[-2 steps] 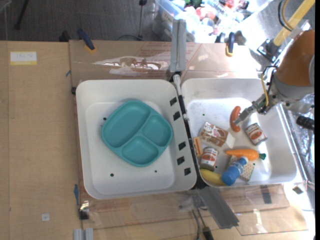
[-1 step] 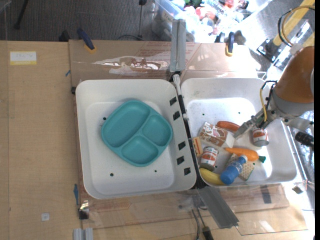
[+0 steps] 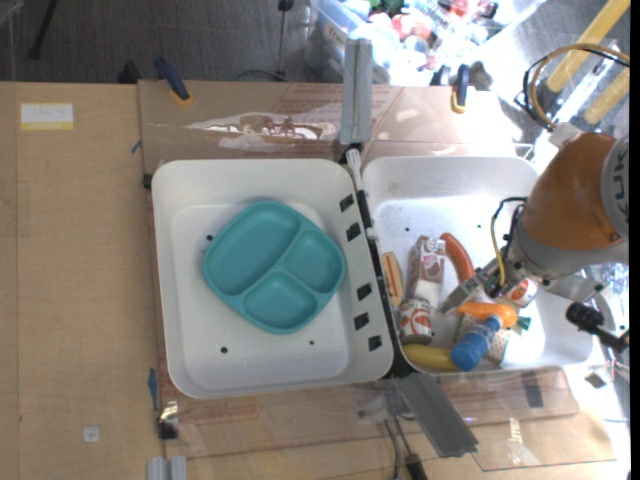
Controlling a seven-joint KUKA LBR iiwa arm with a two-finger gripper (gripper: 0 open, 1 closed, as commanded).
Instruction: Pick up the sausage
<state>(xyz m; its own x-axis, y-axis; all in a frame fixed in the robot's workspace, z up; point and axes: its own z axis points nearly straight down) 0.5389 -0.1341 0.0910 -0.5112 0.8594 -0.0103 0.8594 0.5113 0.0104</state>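
Note:
The sausage (image 3: 458, 256), a red-orange curved link, lies in the right bin (image 3: 440, 183) near its middle. It rests beside a brown-and-white carton (image 3: 430, 265). My gripper (image 3: 470, 291) hangs low over the bin just below and right of the sausage's lower end, close to it. Nothing is visibly held. The arm's orange band (image 3: 572, 203) rises to the right and hides part of the bin's right side.
Crowded round the gripper are an orange carrot-like piece (image 3: 487, 311), a blue bottle (image 3: 470, 346), a banana (image 3: 430, 356), a can (image 3: 415, 320), a hot dog (image 3: 392, 278) and a small tin (image 3: 520, 291). The left bin (image 3: 185, 268) holds a teal divided plate (image 3: 275, 265).

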